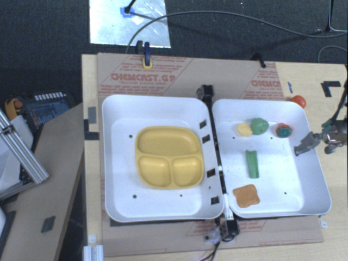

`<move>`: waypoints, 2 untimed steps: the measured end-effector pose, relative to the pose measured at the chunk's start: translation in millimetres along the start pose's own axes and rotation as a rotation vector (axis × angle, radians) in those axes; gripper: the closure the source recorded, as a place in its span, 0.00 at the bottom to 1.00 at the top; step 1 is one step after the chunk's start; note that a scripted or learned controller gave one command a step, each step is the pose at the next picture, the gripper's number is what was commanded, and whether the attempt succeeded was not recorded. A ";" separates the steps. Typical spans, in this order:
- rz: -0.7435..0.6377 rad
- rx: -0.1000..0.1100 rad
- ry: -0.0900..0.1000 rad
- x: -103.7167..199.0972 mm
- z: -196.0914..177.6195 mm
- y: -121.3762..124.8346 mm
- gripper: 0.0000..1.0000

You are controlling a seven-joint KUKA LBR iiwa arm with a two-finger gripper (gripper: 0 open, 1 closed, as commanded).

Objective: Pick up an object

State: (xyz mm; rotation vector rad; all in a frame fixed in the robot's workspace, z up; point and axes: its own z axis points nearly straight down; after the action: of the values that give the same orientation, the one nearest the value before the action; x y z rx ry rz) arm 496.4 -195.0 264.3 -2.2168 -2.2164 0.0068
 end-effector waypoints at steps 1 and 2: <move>-0.004 -0.010 -0.002 0.6 -5.0 2.1 0.00; -0.002 -0.008 -0.001 5.2 39.0 -2.1 0.00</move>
State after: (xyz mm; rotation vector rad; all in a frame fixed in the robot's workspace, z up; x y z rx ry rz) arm 494.0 -189.8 225.3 -2.2195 -2.2226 0.0000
